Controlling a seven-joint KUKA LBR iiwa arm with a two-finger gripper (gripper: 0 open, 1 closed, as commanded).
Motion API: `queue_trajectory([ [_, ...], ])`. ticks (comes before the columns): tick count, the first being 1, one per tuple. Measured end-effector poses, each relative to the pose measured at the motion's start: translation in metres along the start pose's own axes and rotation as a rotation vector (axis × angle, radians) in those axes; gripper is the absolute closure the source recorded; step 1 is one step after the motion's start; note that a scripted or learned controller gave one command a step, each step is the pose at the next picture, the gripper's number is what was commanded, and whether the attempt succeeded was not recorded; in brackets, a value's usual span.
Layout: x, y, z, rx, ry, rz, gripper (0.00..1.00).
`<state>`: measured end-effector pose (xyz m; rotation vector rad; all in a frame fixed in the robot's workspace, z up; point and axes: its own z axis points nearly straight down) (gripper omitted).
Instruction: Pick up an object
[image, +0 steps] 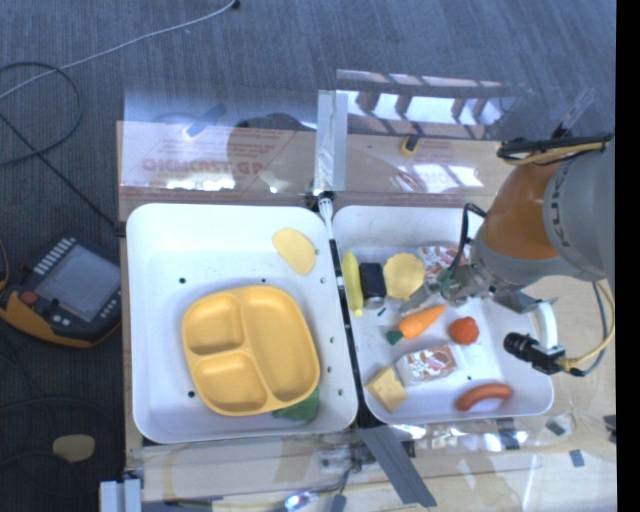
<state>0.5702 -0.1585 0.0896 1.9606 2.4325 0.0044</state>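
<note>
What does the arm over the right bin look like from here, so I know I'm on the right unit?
The arm is a bulky rounded grey body with a broad orange band above the wrist. A black cable loops over its top, and a yellow cable and small black fitting hang near its lower side.

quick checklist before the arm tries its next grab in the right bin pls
1. End effector over the right bin: ok, it sits near the carrot.
2. Target picked: cannot tell; carrot, tomato and yellow chip all lie close.
3. Something already held: cannot tell, the arm hides the tip.
4. Room around the carrot: not ok, crowded by neighbours.
5. Sausage and cheese wedge lie apart from the tip: ok.
6. Left bin out of the path, holding the yellow tray: ok.
</note>
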Motion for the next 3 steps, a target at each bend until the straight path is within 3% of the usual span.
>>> queue_trajectory([
  [1, 0.04, -0.034, -0.002, -0.004, 0.001, -0.065, 0.0],
  [2, 0.041, -0.033, -0.008, -0.001, 0.007, -0.065, 1.0],
  [3, 0.063, 0.037, -0.091, 0.018, 0.01, 0.002, 1.0],
])
